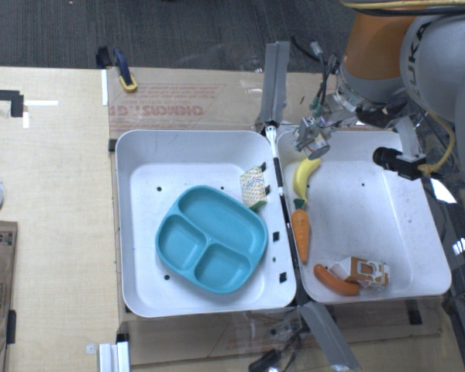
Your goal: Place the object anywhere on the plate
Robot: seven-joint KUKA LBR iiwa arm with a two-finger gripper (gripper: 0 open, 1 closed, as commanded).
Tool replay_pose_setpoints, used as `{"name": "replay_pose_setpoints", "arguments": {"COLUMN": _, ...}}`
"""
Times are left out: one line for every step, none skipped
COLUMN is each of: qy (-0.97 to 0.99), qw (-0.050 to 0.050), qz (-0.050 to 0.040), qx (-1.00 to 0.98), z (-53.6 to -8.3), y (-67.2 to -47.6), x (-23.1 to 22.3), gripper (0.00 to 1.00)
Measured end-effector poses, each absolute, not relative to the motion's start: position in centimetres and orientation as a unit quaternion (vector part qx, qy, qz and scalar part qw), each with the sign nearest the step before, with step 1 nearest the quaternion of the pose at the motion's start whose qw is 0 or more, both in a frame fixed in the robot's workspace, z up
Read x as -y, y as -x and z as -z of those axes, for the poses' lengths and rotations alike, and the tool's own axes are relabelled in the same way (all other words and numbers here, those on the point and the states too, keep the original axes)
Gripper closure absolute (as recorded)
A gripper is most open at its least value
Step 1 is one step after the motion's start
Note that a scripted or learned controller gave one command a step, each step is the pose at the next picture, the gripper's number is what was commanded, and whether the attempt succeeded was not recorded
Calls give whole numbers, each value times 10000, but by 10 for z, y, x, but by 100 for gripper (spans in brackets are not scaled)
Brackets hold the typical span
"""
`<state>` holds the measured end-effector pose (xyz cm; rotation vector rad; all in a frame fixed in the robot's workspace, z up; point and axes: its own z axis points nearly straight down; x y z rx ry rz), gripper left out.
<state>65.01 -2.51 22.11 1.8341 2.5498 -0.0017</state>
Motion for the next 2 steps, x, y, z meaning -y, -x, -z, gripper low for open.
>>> {"name": "replay_pose_setpoints", "arguments": {"qy": -5284, "qw": -5, "qz": 8, "qx": -8490, "z": -232, "y": -588, "x": -42, "gripper": 100}}
{"name": "replay_pose_setpoints", "arguments": {"qy": -5286, "qw": -3, "qz": 8, "qx": -8489, "z": -232, "y": -588, "x": -42, "gripper": 0}}
